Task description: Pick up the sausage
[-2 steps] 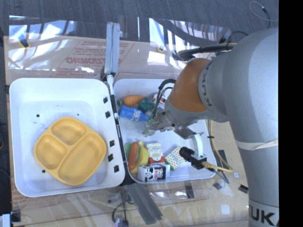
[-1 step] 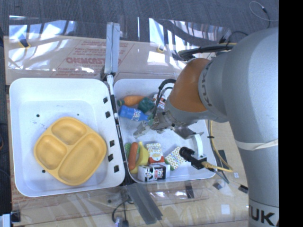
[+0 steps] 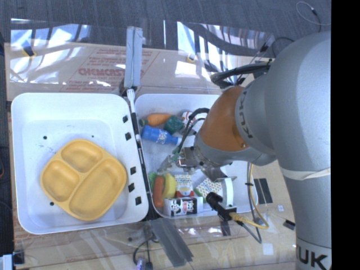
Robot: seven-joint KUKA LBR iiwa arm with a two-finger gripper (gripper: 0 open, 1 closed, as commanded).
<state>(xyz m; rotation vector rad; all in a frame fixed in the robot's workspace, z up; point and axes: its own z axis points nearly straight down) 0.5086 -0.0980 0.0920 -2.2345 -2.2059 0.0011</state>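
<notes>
At the lower edge of the right bin (image 3: 147,151) a black-and-white carton (image 3: 184,206) lies against the near wall. Just above it sit a carrot (image 3: 159,185) with a green top, a yellow piece (image 3: 169,188) touching it, and a pale packet (image 3: 184,182). In the left bin (image 3: 22,151) a yellow divided tray (image 3: 83,179) lies flat in the lower middle.

The arm (image 3: 281,117) fills the right of the frame, its orange band over the right bin. The gripper (image 3: 179,161) hangs low in the middle of that bin, above the packet; the wrist hides it too much to tell whether it is apart or together, and nothing can be seen held in it.

Further up, a blue bottle (image 3: 158,135) lies on its side left of the gripper. The sausage (image 3: 158,118) lies just beyond the bottle, near the bin's upper left corner, apart from the gripper, with a green item (image 3: 175,124) at its right end.
</notes>
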